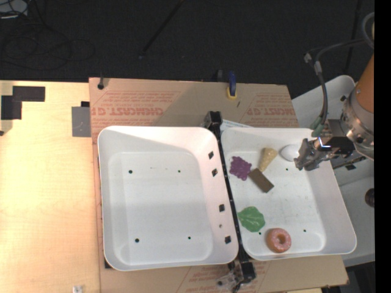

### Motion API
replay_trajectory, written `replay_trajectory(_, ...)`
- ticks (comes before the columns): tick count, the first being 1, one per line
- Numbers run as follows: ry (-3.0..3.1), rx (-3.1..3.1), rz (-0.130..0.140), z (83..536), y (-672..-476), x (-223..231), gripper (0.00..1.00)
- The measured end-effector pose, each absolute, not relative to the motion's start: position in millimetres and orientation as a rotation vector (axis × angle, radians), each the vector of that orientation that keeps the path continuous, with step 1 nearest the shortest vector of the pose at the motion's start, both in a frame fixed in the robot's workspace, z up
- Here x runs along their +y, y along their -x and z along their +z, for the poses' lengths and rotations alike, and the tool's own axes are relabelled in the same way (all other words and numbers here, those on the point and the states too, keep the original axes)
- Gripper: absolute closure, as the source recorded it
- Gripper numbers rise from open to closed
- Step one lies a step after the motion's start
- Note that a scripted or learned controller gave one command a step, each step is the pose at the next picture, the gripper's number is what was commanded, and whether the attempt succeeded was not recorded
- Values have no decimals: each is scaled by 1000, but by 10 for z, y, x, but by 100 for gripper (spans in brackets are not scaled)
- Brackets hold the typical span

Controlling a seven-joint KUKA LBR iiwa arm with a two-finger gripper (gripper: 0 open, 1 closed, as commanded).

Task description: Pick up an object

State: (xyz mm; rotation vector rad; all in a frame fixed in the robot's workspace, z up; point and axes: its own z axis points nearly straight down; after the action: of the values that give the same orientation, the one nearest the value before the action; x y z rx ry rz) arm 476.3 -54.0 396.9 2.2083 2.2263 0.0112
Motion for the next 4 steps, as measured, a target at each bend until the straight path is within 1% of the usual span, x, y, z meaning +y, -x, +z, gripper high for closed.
replay_trajectory(1, -2223, 2227, -6, 3040, -4834, -336, 100)
replay_trajectory(2, -2214, 2221, 8, 4021, -5046, -173, 100)
replay_trajectory(3, -2229, 2227, -14, 2629, -5071, -180, 100)
replay_trajectory(4, -2213, 2227, 7, 3616, -4918, 370, 100)
